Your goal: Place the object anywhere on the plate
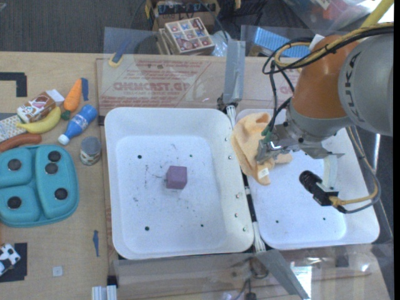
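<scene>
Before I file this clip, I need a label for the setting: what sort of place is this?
Probably a robotics lab bench set up for pick-and-place trials. A grey and orange robot arm reaches over two white bins; a small purple block sits in the left bin, and toy food lies on the table beside them.

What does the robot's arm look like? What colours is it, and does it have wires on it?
The arm is big, round and smooth. It is grey, with a shiny orange band above the wrist and part of the name KUKA in dark letters. Black and yellow cables loop along it. The gripper end is grey metal with black parts.
</scene>
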`<state>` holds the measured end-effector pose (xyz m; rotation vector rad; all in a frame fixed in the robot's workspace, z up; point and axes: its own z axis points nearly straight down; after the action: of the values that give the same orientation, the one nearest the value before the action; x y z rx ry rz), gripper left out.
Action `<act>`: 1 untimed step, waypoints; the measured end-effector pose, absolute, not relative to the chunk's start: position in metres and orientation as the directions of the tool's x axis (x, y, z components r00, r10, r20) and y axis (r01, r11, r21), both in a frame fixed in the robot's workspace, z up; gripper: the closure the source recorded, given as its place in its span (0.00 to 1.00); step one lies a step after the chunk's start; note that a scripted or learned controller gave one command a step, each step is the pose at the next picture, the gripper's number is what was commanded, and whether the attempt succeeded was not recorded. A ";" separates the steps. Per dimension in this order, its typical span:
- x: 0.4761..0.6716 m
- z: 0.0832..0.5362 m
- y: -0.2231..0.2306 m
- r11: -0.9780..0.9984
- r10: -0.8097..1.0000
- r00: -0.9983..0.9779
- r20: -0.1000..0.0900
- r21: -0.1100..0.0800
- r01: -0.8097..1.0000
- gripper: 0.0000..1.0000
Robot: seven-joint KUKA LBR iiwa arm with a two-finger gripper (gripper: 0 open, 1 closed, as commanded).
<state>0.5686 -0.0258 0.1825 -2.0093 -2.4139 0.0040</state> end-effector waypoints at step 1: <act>0.569 0.183 -0.026 0.182 0.983 -0.182 -0.001 -0.002 0.983 0.00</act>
<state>0.5687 -0.0256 0.1827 -2.0093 -2.4142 0.0033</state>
